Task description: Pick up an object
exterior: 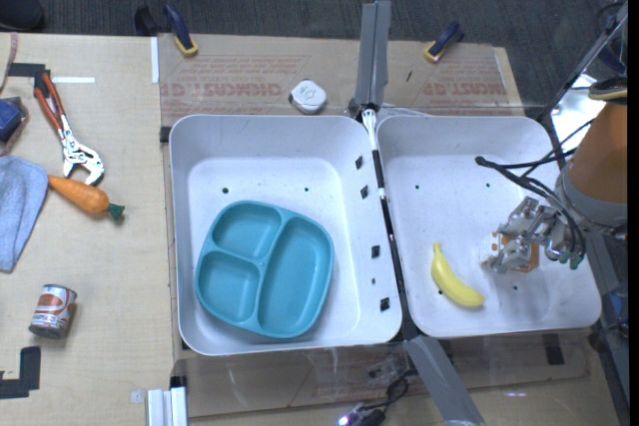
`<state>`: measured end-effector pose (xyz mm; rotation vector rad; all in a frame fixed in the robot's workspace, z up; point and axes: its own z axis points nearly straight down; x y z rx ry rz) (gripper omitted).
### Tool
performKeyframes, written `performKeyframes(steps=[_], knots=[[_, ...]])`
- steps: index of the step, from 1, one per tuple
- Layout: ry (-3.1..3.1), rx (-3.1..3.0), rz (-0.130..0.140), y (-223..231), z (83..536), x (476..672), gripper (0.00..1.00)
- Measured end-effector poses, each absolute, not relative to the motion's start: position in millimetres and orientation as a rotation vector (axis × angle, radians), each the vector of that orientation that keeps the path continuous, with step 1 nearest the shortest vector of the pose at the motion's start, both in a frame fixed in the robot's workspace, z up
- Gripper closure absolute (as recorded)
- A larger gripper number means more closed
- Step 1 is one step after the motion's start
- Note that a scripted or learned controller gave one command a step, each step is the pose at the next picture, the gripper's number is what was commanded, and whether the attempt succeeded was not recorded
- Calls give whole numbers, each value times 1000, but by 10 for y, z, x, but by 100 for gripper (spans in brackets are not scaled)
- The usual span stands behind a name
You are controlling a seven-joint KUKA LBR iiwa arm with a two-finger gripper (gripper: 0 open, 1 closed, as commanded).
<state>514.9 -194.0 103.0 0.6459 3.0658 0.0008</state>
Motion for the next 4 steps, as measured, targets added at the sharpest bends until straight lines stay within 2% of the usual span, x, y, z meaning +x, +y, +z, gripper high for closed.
performKeyframes(steps=[1, 2, 3, 4], knots=[[2961, 1039, 0, -1778, 2443, 5307, 100], [3037, 791, -1, -2165, 2252, 5544, 100], [3037, 791, -1, -2164, 2254, 5545, 0], [3033, 750, 1, -1809, 1243, 6183, 0]])
